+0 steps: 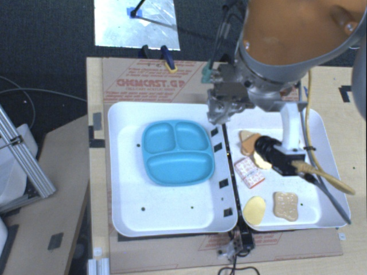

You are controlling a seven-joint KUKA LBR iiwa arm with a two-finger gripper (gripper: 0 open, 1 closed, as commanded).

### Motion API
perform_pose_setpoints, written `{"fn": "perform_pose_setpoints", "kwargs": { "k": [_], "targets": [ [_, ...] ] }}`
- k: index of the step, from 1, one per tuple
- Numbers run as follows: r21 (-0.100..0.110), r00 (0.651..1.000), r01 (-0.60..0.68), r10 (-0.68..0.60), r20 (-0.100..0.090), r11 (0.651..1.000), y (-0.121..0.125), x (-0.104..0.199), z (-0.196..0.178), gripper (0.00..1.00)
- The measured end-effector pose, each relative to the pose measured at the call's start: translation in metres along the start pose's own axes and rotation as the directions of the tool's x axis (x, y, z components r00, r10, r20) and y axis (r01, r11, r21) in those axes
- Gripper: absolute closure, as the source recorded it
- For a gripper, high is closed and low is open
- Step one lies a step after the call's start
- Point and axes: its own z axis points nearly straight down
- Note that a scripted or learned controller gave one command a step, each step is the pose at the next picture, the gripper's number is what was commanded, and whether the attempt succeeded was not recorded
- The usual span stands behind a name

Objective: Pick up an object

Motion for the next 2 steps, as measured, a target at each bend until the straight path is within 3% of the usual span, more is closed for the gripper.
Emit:
{"fn": "perform_pose_setpoints", "kwargs": {
  "k": [2],
  "targets": [
    [-0.006,1.0,0.007,-0.007,-0.002,1.0,0.001,0.0,-0.022,1.0]
  ]
}}
